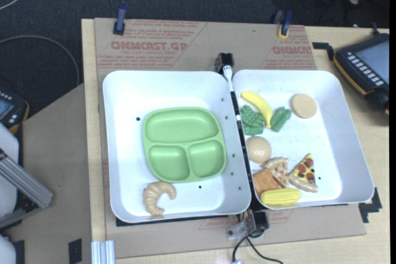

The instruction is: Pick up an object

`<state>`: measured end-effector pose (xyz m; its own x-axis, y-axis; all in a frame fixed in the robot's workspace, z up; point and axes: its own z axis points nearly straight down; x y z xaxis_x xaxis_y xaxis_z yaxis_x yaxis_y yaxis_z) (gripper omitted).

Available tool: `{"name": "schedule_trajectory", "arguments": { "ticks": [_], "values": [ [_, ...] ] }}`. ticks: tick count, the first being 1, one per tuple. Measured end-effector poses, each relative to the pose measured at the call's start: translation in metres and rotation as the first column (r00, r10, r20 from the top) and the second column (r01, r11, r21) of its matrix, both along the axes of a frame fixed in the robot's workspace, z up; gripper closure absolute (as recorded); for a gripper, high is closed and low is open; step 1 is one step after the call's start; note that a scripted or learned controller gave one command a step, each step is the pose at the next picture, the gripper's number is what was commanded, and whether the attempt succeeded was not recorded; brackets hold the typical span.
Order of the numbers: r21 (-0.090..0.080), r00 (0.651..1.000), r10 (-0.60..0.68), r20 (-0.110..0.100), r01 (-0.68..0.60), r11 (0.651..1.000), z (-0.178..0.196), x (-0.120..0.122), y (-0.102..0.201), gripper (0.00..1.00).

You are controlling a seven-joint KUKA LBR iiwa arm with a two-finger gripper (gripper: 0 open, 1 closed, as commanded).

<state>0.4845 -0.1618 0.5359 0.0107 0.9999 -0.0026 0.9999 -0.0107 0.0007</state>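
The croissant [158, 197] lies alone beside the green tray [184, 143], probably light, stiff plastic; its thick middle seems the best hold. The claw's state: cannot tell

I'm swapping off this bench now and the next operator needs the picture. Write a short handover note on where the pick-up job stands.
Gripper: no object is held anywhere on the bench.
Left bin: green divided plate in the middle, croissant at the near edge.
Right bin: banana, two green leafy pieces, round cookie, bread roll, pizza slice, corn cob, and an orange-brown piece beside it.
Done: nothing lifted.
Left: pick up one object.
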Motion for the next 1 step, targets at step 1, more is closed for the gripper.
{"name": "schedule_trajectory", "arguments": {
  "ticks": [1],
  "values": [
    [0.003,1.0,0.002,-0.009,-0.002,1.0,-0.0839,-0.0068,-0.066,1.0]
  ]
}}
